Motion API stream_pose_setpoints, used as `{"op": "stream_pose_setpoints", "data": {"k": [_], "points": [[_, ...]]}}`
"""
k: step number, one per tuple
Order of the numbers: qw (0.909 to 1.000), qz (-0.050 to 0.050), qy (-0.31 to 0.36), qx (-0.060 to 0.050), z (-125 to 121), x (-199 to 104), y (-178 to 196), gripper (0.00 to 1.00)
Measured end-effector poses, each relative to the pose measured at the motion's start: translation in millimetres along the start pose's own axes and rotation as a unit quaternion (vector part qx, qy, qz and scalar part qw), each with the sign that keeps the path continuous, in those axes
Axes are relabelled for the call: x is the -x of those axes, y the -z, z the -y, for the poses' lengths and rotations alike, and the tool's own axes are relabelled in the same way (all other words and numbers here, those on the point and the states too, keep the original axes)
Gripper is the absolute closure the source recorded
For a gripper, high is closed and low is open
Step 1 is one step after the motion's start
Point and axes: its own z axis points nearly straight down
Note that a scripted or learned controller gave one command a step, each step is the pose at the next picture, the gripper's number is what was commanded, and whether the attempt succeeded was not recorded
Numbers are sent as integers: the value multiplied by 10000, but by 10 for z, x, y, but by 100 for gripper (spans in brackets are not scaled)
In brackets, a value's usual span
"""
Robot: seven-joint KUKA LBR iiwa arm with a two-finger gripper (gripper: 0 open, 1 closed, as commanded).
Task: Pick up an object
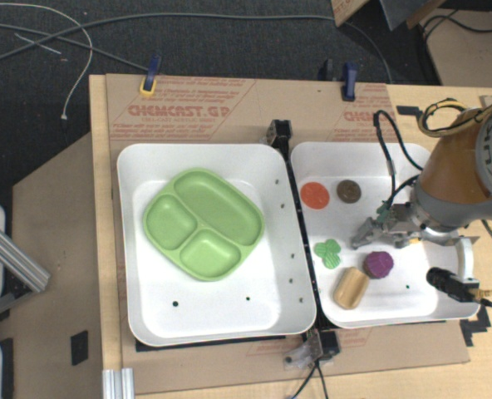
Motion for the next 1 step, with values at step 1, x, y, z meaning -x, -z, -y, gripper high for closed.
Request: {"op": "stream_pose_setpoints", "data": {"k": [1], "points": [[10000,6,-2,29,-14,4,137,100]]}}
